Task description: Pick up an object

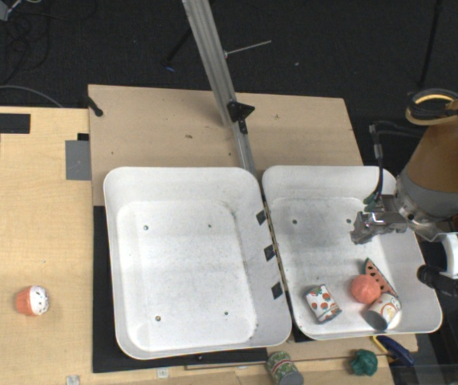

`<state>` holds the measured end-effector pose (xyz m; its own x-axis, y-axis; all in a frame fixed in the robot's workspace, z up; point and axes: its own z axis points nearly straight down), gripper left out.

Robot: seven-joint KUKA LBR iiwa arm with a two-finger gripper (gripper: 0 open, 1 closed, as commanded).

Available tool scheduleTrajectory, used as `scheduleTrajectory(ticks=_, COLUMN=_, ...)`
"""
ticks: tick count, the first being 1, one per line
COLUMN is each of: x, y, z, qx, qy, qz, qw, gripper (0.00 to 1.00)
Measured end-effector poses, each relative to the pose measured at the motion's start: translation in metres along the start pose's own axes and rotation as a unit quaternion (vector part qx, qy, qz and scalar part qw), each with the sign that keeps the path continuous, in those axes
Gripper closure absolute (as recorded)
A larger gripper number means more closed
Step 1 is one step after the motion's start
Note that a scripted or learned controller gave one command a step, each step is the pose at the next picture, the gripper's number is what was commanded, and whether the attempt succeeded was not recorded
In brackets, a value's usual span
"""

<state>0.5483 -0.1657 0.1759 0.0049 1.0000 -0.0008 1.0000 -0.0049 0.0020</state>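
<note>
Over the right bin point(349, 184), near its right wall, the gripper point(364, 227) is seen, carried by the grey arm with its orange band point(441, 163) entering from the right. Whether it is open or closed cannot be told from this angle, and nothing is seen held in it.

Four objects are recorded in the near corner of the right bin, all apart from the gripper. A small white carton with red and green markings point(322, 303) lies tilted toward the bin's near left; no writing on it can be read. An orange-red ball point(365, 289) sits just right of it. A red wedge with dark spots point(378, 275) rests touching the ball's far side. A small can with a printed label point(383, 310) lies on its side just below the ball; its label is too small to read.

The left bin point(132, 184) is noted beside it, the two touching along the centre edge.

Outside the bins, an orange and white ball point(32, 301) lies on the pale wood surface point(20, 215) at left. A green object point(363, 362) and a patterned can point(281, 366) are recorded at the near bench edge.
</note>
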Motion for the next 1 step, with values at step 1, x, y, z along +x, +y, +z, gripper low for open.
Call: scheduleTrajectory(ticks=1, x=-0.0012, y=0.0011, z=-0.0531, qx=-0.001, qy=0.0, qz=-0.003, qw=1.0, gripper=1.0)
